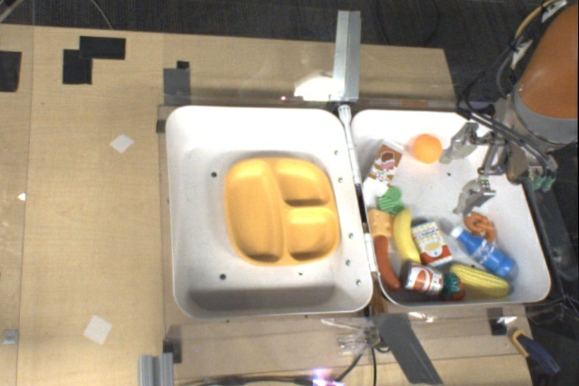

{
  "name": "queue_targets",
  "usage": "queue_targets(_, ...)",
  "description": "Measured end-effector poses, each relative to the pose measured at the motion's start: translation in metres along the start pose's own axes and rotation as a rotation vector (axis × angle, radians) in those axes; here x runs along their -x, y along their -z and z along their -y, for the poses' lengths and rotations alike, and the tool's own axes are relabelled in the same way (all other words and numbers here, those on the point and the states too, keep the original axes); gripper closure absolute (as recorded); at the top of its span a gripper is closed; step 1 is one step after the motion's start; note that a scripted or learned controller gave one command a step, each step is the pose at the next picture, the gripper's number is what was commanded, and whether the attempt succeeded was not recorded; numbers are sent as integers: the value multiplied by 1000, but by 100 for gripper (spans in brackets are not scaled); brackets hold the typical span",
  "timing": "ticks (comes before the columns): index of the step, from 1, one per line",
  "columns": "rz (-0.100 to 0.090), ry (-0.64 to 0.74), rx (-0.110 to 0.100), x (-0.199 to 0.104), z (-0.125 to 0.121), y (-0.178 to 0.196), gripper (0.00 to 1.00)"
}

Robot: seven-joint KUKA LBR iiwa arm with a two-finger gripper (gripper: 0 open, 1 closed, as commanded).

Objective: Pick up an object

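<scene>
Where toys (434,253) crowd, tool (472,169) near rim (541,235).

The right bin (539,241) holds an orange ball (425,147), banana (402,235), corn cob (480,279) and blue bottle (484,253).

Claw (474,167) open, empty, pointing down

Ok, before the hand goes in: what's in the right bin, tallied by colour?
Orange: 1, the orange ball
Yellow: 3, banana, corn cob, small carton
Green: 1, green toy
Blue: 1, bottle
Red or brown: 4, carton, pretzel, sausage, sauce bottle
Total: 10
</scene>
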State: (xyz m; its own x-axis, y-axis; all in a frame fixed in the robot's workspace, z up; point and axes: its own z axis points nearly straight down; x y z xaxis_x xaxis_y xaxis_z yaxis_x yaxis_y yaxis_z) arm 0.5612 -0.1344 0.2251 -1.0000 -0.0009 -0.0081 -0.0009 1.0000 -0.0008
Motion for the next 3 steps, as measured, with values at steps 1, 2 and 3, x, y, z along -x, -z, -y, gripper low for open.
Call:
queue_targets(1,11,-70,-1,40,-14,-134,0)
queue_targets(2,-5,-222,0,99,-3,-137,0)
queue_targets(3,-3,-536,-3,94,54,-138,0)
